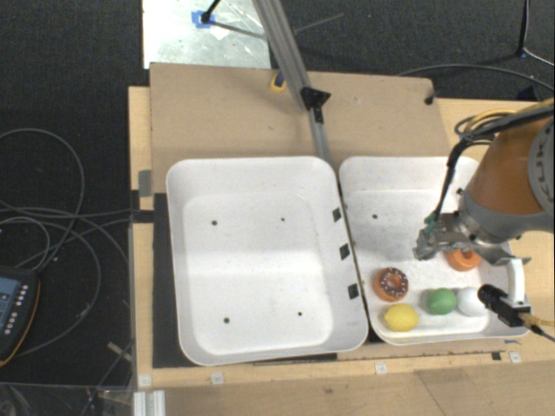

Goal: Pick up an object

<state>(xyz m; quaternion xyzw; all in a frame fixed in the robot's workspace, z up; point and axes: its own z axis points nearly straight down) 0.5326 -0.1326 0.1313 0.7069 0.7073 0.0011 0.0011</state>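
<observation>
Just below the gripper [431, 243], whose grip state I cannot tell, lie a donut [392, 283], green ball [440, 301] and lemon [401, 318]. Judging by this, it is the approach step; next comes lowering onto one.

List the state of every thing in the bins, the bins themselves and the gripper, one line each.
Left bin: flat on the bench.
Right bin: holds five small things near its front edge.
Donut: lying flat.
Yellow fruit: resting by the front rim.
Green fruit: resting, untouched.
White ball: resting.
Orange thing: partly hidden under the arm.
Gripper: low over the right bin.
</observation>
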